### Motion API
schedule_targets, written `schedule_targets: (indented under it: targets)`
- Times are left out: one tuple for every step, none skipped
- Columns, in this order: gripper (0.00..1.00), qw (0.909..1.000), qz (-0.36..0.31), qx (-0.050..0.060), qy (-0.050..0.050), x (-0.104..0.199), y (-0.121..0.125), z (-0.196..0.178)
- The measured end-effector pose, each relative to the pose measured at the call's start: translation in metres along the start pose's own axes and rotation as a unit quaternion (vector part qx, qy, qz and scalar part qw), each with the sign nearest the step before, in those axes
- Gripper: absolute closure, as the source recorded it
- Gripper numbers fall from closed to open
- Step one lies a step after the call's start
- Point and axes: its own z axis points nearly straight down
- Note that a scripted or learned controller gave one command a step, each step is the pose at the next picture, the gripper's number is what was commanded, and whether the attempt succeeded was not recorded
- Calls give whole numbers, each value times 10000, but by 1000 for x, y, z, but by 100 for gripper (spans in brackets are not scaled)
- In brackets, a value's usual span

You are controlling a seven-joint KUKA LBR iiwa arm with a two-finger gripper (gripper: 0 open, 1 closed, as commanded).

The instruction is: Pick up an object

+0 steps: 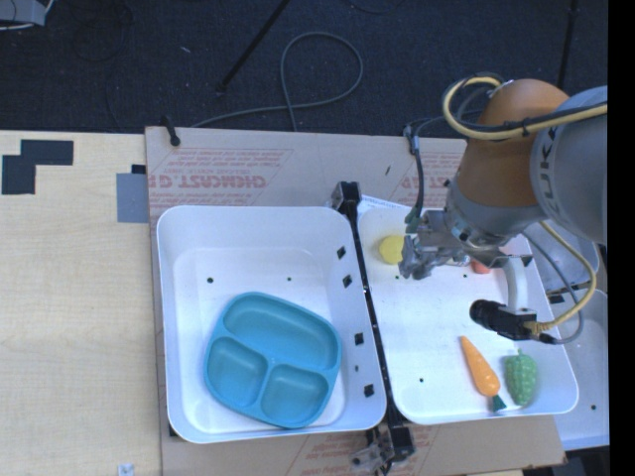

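My gripper (417, 263) hangs low over the back of the right bin (437, 365), just right of a small yellow object (390, 249) that lies near the bin's back left corner. A bit of red object (480, 265) peeks out from under the wrist on the right. An orange carrot (480, 365) and a green bumpy object (521, 378) lie at the bin's front right. I see nothing between the fingers.
The left bin (189, 266) holds a blue divided plate (272, 358). A black divider (359, 305) runs between the two bins. A black cable end with a yellow hose (506, 319) hangs over the right bin's right side.
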Motion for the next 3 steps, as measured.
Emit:
schedule_targets:
  targets:
    - [100,10000,6,7,-3,49,-15,8]
    - [100,10000,-2,-3,-2,102,-30,-8]
    - [100,10000,3,-2,-7,143,-45,-17]
